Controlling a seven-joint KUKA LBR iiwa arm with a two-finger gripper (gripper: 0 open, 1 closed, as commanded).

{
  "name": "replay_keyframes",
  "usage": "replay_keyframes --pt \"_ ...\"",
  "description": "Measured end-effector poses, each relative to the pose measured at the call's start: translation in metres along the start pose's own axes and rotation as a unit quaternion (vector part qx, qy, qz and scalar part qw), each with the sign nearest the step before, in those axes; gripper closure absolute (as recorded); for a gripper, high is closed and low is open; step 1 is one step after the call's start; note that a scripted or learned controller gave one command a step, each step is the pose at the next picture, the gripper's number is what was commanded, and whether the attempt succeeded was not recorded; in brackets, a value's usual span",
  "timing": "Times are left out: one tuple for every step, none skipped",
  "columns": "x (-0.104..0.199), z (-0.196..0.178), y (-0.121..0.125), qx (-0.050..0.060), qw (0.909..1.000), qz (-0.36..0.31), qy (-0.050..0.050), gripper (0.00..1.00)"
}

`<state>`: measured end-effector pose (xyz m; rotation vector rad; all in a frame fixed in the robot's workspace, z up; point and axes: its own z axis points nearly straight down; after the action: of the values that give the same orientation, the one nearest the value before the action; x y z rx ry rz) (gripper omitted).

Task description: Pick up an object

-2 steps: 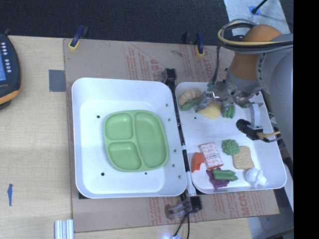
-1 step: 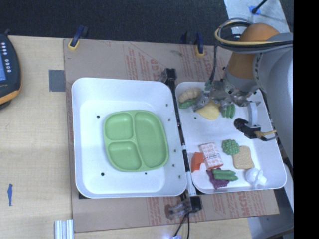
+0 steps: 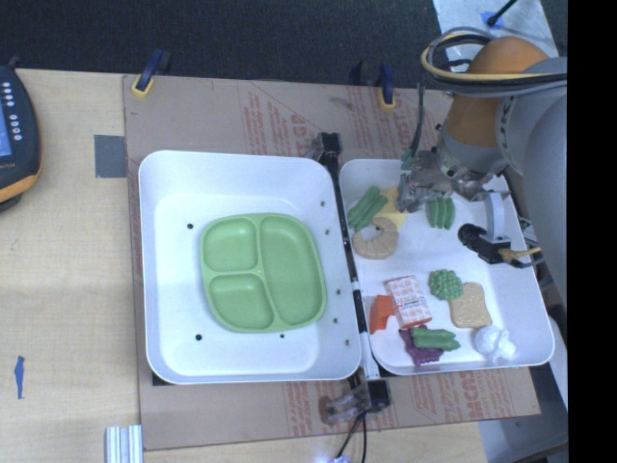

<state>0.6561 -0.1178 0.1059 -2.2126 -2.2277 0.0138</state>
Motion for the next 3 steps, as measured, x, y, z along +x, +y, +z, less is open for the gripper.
replay_keyframes --pt "0.000 0.001 0.000 0.001 1.0000 -0.001 0.000 0.00" --pt "0.021 0.015 -0.013 -0.001 1.0000 0.000 0.003 0.00" --pt "0.019 0.002 -0.012 -0.001 1.0000 -0.001 0.001 1.00"
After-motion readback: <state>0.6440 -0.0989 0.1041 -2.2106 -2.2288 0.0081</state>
